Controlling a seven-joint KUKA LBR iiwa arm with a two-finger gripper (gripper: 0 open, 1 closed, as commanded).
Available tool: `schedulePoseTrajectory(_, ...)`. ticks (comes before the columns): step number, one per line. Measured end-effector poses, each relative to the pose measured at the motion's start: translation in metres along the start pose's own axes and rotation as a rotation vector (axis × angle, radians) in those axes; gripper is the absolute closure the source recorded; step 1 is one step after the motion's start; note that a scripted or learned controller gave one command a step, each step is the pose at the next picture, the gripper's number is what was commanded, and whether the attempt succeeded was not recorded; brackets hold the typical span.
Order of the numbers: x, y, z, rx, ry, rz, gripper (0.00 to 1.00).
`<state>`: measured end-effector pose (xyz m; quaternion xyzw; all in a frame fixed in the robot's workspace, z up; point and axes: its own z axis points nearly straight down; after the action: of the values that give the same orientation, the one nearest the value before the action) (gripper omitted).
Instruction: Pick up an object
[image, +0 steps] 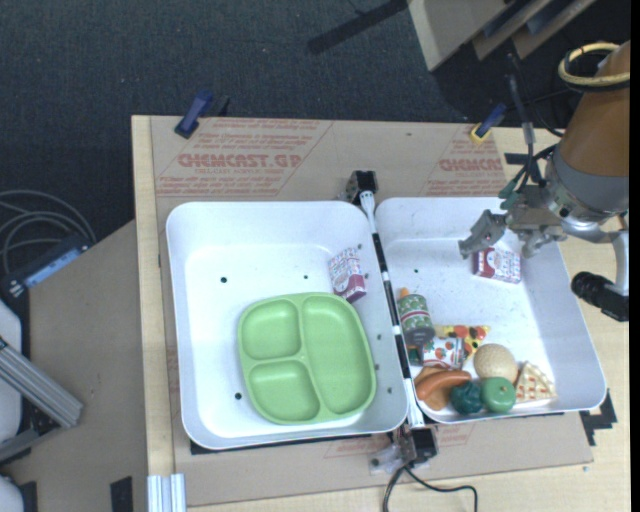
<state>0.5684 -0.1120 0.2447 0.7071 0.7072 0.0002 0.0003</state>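
My gripper hangs over the far part of the right bin, just above a small red and white carton that lies on the bin floor. The carton sits under the fingertips, and I cannot make out contact with it. Near the front of the same bin lies a cluster of toy food: a small can, a candy packet, a croissant, a tan bun, green vegetables and a pizza slice.
The left bin holds a green divided plate and a small red and white carton near the divider. The bins rest on a cardboard sheet. Cables and clamps lie around the bench edges.
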Motion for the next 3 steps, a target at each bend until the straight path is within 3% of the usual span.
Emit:
schedulePoseTrajectory(2,-0.098,0.029,0.160,0.001,0.002,-0.001,0.00)
schedulePoseTrajectory(3,-0.063,0.090,0.159,-0.001,0.001,-0.001,0.00)
